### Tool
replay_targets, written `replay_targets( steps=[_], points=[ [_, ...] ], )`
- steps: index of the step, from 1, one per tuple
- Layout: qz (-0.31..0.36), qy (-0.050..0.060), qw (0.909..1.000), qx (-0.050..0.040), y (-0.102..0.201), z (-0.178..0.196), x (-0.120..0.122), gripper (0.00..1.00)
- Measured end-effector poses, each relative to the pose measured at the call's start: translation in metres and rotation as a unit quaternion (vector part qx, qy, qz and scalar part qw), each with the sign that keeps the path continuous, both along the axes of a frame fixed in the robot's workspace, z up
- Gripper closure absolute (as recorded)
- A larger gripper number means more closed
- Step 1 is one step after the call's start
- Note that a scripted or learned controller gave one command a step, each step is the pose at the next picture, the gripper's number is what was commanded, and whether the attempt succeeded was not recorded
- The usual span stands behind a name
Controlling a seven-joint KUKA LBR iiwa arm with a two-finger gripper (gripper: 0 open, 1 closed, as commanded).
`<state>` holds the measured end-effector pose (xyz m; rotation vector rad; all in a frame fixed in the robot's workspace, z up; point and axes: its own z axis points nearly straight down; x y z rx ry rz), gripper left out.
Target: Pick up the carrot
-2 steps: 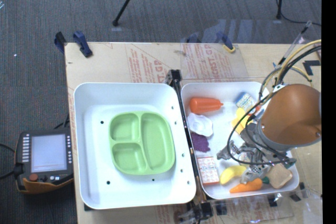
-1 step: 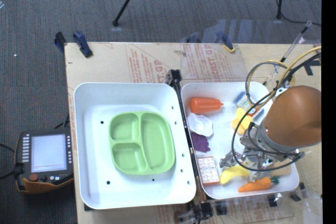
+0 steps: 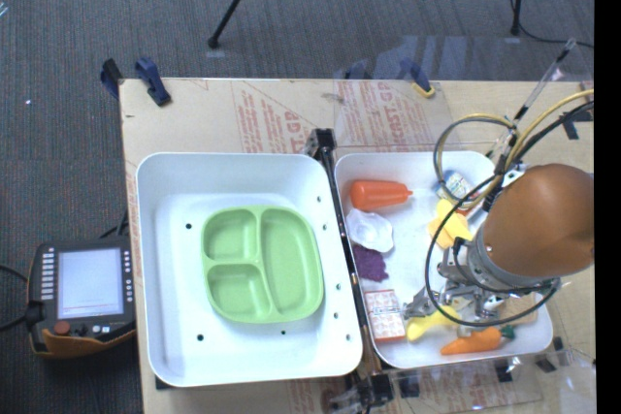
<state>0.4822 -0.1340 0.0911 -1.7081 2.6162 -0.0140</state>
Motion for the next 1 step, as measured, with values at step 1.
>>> replay_targets(
  steps=[1],
  points=[
    [0.108, 0.001, 0.9942, 0.0037, -0.0184, -0.0014, -0.0001, 0.0]
  ],
)
